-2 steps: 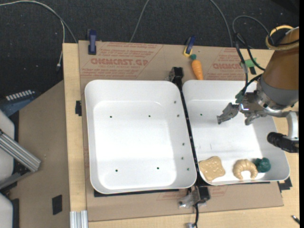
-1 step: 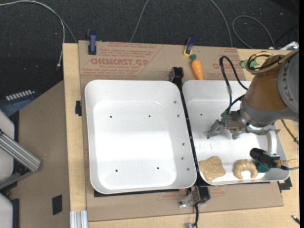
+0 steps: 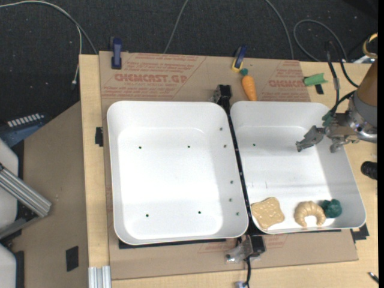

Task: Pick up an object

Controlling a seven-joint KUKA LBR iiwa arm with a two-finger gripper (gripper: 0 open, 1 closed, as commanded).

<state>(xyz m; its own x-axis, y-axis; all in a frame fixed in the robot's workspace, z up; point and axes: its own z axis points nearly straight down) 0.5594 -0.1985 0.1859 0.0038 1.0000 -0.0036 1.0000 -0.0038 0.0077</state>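
Along the front edge of the right bin (image 3: 288, 122) lie three toys: a tan cracker-like slice (image 3: 267, 212), a beige croissant (image 3: 310, 213) and a small dark green piece (image 3: 331, 207) touching the croissant's right side. My gripper (image 3: 322, 142) hangs over the right bin's far right part, well behind those toys. Its fingers are spread open, with nothing between them.
The left bin (image 3: 174, 116) stands beside the right one. An orange toy carrot (image 3: 248, 87) lies on the cardboard behind the bins, near a blue-and-yellow clamp (image 3: 239, 57). Another blue clamp (image 3: 116, 53) sits at the back left, and cables run past the arm at the right.
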